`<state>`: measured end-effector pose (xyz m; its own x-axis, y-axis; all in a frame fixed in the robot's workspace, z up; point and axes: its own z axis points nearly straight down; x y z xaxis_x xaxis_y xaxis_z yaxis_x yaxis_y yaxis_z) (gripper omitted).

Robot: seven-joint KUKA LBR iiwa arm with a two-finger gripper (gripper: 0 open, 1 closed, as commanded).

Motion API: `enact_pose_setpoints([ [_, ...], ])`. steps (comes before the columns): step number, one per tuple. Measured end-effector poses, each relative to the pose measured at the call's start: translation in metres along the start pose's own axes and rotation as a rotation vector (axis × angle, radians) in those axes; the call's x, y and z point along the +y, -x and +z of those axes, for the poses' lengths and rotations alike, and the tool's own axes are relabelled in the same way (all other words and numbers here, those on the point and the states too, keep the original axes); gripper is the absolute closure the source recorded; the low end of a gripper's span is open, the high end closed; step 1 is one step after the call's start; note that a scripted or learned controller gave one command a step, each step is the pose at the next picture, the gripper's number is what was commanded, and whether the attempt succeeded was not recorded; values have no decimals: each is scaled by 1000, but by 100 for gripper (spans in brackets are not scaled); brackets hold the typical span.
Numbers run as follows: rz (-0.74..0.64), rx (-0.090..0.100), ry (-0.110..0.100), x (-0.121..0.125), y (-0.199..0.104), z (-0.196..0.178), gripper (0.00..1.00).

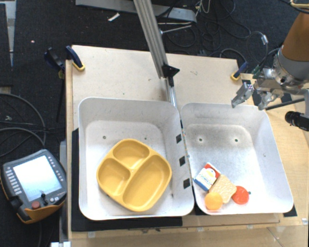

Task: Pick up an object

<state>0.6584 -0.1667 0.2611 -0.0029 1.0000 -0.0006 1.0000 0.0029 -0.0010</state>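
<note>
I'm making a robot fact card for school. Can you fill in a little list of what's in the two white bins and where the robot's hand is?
left bin: one yellow divided plate, three sections
right bin: small toys bunched in the near corner
toys: little carton, tan cracker, orange ball, red tomato
gripper: above the right bin's far edge, apart from the toys
held: nothing between the fingers
arm: comes in from the right

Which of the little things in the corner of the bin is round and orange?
The orange ball, at the near edge of the right bin. Beside it, the cracker is tan, the small carton white, the red toy red.
</note>
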Motion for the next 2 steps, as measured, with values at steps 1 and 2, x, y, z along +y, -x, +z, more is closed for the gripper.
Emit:
enact_pose_setpoints([
  [1, 0, 0, 0, 0, 0, 0, 0],
  [2, -1, 1, -4, 6, -1, 62, 0],
])
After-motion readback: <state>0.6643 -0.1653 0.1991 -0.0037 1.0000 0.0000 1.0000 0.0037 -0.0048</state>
